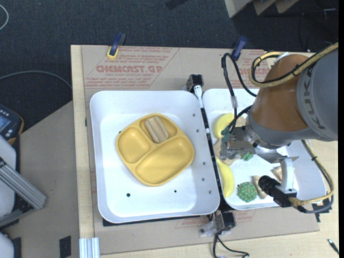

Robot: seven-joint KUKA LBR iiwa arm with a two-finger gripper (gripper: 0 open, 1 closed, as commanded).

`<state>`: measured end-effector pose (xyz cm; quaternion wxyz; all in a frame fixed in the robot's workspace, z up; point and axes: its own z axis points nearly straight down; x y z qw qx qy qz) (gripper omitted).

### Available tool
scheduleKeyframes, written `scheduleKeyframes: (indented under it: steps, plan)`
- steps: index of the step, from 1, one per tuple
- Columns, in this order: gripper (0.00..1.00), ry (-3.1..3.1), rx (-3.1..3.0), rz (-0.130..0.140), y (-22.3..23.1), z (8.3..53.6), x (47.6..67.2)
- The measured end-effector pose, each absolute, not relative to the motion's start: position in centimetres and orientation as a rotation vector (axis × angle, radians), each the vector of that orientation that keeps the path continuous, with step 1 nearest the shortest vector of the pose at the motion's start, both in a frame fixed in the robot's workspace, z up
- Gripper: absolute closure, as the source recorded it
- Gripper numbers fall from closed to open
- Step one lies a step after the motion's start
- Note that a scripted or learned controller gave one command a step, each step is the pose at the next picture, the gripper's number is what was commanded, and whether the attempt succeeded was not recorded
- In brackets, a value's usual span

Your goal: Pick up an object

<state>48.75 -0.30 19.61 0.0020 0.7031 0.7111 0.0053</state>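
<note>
The arm's orange wrist band (279,98) hangs over the right bin (317,184), and the gripper (232,147) points down near that bin's left side. Directly around it lie a yellow round object (223,124) behind, a yellow banana-like piece (227,179) in front, and a small green piece (248,156) at its side. A green bumpy ball (246,192) rests nearer the front edge. The wrist hides the fingertips from above.
The left bin (107,122) holds a yellow divided plate (156,149) with a tan bread-like piece (156,129) in its upper compartment. A black divider rail (207,138) runs between the bins. Cables loop around the arm on the right.
</note>
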Motion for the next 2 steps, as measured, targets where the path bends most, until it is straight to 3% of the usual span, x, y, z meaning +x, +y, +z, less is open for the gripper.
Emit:
scheduleKeyframes:
  steps: [1, 2]
  plan:
    - [1.00, 2.232, 2.211, 0.006, 7.5, 20.6, 47.9]
    - [1.00, 2.230, 2.208, 0.018, 13.9, 30.2, 48.0]
